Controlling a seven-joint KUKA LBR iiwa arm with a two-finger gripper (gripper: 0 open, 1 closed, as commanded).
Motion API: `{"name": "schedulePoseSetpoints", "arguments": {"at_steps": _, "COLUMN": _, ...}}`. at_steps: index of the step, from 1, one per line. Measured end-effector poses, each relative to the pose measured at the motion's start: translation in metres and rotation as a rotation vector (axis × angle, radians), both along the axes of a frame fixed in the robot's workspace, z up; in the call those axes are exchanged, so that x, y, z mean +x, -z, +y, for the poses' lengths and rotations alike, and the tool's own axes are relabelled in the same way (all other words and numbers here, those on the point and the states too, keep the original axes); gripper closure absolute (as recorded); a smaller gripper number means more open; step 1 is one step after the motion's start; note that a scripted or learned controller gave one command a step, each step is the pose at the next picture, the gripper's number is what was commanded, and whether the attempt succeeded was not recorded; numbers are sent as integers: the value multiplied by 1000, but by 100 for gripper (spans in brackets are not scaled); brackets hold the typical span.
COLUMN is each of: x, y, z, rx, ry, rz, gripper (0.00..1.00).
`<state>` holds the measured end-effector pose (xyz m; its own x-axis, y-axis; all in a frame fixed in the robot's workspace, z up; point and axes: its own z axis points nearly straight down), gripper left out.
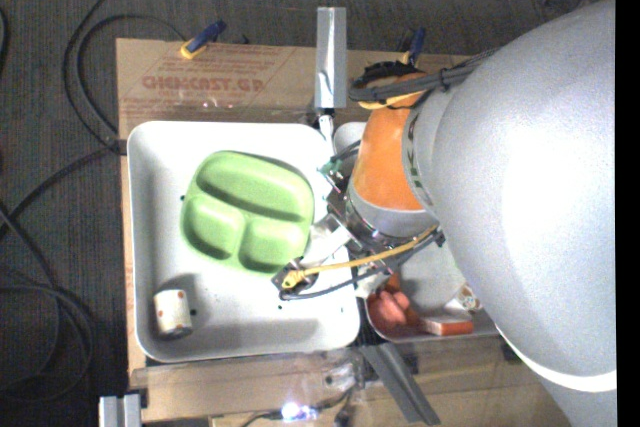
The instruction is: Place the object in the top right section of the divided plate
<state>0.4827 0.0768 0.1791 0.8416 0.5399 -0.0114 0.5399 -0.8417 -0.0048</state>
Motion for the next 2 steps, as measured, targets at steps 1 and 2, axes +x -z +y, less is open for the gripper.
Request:
{"name": "schedulePoseSetpoints", "arguments": {"at_steps": 1, "x": 51, "y": -53, "z": -25, "rx": -4, "ry": 19, "rz": -4, "gripper": 0}}
{"name": "schedulePoseSetpoints", "arguments": {"at_steps": 2, "x": 0, "y": 0, "z": -113, "rx": -2, "ry": 151, "rz": 0, "gripper": 0}}
